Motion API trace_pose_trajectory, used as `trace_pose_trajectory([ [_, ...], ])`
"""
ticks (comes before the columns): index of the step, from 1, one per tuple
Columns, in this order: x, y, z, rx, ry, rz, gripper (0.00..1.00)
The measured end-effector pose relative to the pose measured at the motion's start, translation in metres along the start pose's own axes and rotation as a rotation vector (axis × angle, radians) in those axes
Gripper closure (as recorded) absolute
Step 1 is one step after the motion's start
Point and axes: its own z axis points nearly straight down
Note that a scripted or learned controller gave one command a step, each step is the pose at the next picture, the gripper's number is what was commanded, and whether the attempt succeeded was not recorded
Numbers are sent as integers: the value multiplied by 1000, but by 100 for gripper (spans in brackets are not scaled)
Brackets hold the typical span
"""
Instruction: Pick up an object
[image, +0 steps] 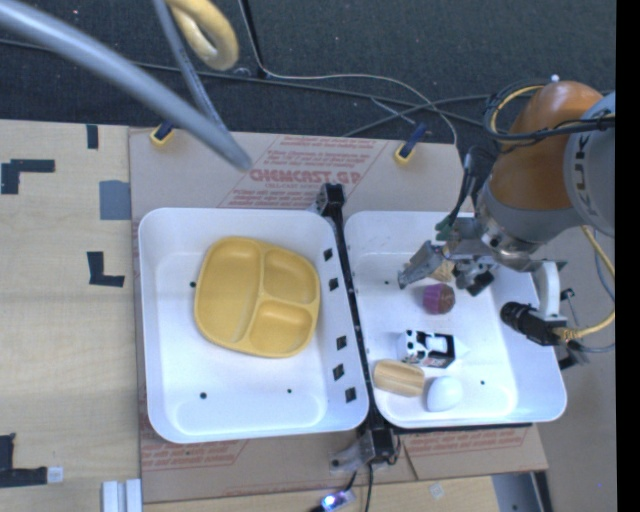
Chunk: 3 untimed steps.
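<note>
gripper (432, 268) over right bin (520, 395) | jaw state: cannot tell | purple object (437, 297) lies just below-toward-camera of gripper, near | nothing seen held

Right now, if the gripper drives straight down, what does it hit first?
Probably the small purple object, just below the gripper. Depth is unclear from above; it could land on the right bin floor beside it.

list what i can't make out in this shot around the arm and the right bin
- End effector, camera view: the wrist hides its fingers, so open or shut cannot be told.
- Small purple round object: too blurred to identify.
- Black-and-white patterned toy: too small to identify.
- Grey arm: cut off by the right edge.
</note>
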Motion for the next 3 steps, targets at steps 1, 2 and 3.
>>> trace_pose_trajectory([
  [1,0,3,-8,-13,-1,-3,0],
  [2,0,6,37,-9,-2,-2,0],
  [3,-3,-4,92,-8,-2,-1,0],
])
